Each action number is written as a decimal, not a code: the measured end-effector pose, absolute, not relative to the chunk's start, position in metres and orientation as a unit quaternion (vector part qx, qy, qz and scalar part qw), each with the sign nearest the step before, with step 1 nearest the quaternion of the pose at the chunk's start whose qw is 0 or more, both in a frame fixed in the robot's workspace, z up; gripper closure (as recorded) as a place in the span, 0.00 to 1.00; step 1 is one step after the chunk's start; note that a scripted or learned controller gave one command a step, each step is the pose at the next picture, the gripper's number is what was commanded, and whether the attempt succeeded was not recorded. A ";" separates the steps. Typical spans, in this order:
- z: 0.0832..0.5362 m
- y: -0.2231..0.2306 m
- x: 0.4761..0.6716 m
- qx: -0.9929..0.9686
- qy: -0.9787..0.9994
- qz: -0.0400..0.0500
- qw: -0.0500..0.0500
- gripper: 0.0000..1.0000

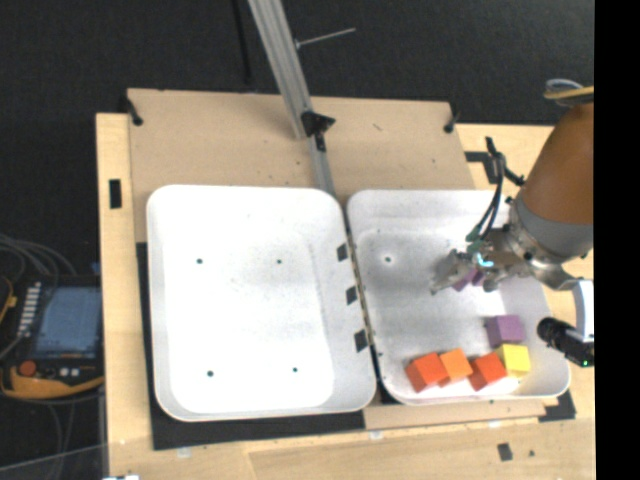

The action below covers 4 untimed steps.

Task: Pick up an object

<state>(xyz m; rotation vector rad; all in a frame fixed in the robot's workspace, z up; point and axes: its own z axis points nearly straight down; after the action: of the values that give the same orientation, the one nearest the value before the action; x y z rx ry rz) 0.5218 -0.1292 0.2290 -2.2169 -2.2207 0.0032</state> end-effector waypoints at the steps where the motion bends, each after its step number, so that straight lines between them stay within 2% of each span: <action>1: 0.231 -0.130 0.523 -0.707 -0.707 -0.001 -0.001 0.00; 2: 0.169 -0.134 0.519 -0.707 -0.707 0.002 0.002 0.00; 3: 0.121 -0.139 0.526 -0.708 -0.707 0.002 0.001 0.00; 4: 0.097 -0.141 0.527 -0.708 -0.707 0.001 -0.001 0.00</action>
<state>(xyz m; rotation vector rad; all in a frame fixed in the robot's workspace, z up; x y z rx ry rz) 0.5270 -0.1405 0.0969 -2.2244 -2.2206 0.0018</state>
